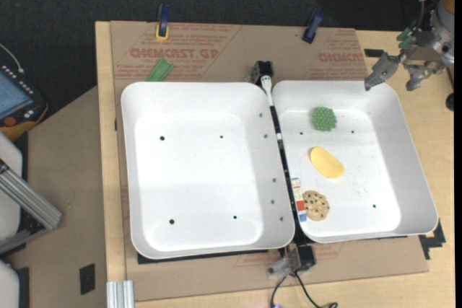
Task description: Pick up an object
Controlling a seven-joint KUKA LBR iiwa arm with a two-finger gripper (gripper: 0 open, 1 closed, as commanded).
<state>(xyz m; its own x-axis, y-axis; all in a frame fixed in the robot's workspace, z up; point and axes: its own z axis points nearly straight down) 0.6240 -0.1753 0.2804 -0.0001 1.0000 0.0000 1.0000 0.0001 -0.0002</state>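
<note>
Three small objects lie in the right bin [404,155]: a green knobbly ball [323,118] near the back, a yellow oval piece [327,162] in the middle, and a brown speckled cookie [315,205] near the front left. My gripper [395,77] hangs above the bin's back right corner, well to the right of the green ball. Its two fingers [378,74] are spread apart with nothing between them.
The left bin [144,155] sits beside the right one on a cardboard sheet held by clamps [163,22] at the back. A green strip [159,70] lies behind the left bin. A black divider rail [276,128] runs between the bins.
</note>
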